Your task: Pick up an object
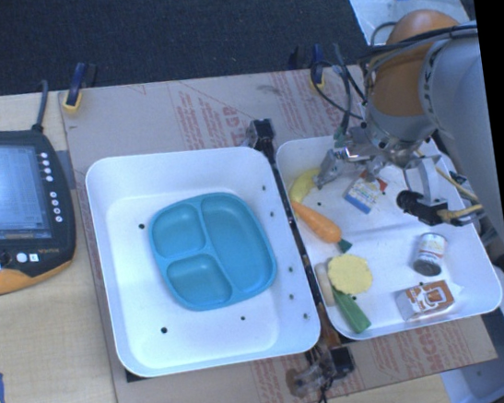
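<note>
I saw the end effector [348, 156] low in the right bin [485, 295] near the banana [304, 185]; couldn't tell its grip state.

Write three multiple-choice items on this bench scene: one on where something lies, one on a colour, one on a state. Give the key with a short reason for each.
1. Where does the divided plate lie?
A. In the left bin
B. In the right bin
C. On the bare bench beside the bins

2. What colour is the carrot in the right bin?
A. Purple
B. Orange
C. White

3. How does the small can stand with respect to the gripper?
A. Clamped between its fingers
B. Lying apart from it, lower in the same bin
C. Stacked on the plate

Key: 1 A, the blue plate sits in the middle of the left bin. 2 B, the carrot is plainly orange, lying near the bin's left wall. 3 B, the gripper is at the top of the right bin while the can rests well below it, untouched.
</note>
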Controlling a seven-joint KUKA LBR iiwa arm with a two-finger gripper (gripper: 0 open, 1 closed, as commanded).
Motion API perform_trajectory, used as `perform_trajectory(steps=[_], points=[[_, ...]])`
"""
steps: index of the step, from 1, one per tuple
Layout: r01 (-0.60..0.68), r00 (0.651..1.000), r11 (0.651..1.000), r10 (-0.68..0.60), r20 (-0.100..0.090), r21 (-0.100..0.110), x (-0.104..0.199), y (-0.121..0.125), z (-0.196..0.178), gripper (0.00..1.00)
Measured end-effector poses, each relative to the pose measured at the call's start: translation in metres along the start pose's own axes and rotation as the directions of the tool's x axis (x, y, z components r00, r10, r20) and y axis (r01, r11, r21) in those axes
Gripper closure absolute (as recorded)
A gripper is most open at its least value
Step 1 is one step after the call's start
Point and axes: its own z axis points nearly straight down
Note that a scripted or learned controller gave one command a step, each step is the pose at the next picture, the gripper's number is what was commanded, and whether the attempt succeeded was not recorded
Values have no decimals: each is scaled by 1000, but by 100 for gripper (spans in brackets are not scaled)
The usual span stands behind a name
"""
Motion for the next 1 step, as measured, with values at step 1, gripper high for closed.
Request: perform_trajectory(steps=[1], points=[[-4,1000,1000,4,0,1,-51,2,-81,0]])
